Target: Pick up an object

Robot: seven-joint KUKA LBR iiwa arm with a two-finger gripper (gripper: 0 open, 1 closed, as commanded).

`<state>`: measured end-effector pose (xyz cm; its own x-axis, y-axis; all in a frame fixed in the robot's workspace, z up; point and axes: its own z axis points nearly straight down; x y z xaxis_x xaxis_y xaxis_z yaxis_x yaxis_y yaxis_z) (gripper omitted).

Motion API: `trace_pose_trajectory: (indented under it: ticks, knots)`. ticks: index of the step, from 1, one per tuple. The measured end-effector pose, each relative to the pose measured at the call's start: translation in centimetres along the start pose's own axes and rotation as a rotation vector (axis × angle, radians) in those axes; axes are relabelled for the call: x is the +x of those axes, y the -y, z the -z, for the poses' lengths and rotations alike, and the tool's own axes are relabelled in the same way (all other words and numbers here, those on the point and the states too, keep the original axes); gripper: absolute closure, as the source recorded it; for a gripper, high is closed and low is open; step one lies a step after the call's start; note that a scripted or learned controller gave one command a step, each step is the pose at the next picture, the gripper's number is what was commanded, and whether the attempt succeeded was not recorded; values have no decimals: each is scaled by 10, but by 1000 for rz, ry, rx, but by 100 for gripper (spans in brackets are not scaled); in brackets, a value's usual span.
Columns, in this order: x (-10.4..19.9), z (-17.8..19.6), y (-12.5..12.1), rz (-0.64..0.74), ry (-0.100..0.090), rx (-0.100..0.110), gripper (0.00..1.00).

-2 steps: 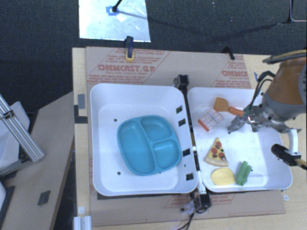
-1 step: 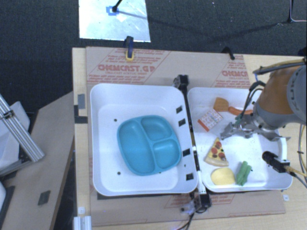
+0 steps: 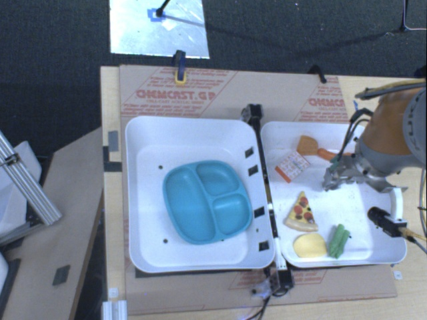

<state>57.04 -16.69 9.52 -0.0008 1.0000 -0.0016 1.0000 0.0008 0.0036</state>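
The right bin (image 3: 383, 252) holds several small things. A pizza slice toy (image 3: 301, 212) lies near its middle. At the front a yellow round piece (image 3: 309, 246) sits beside a green pod-shaped piece (image 3: 338, 241). At the back left, a white and red packet (image 3: 291, 166) lies next to an orange spatula-like toy (image 3: 308, 145). My gripper (image 3: 332, 181) hangs low over the bin floor, right of the packet and above and right of the pizza slice. I see nothing held in it.
In the left bin (image 3: 143, 179) lies a blue divided plate (image 3: 206, 201). A black-clipped ridge (image 3: 261, 179) separates the two bins. The arm's orange band (image 3: 393, 129) covers the right bin's far right corner. Cardboard lies under both bins.
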Motion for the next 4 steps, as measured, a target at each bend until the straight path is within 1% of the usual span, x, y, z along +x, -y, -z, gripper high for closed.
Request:
trace_pose_trajectory:
  ticks: [1,2,3,4]
  knots:
    - [-9,56,4,-2,1,-3,100]
    - [-8,99,0,3,0,-3,100]
    - [-9,153,-2,4,1,-4,100]
    - [37,158,-16,8,-3,0,100]
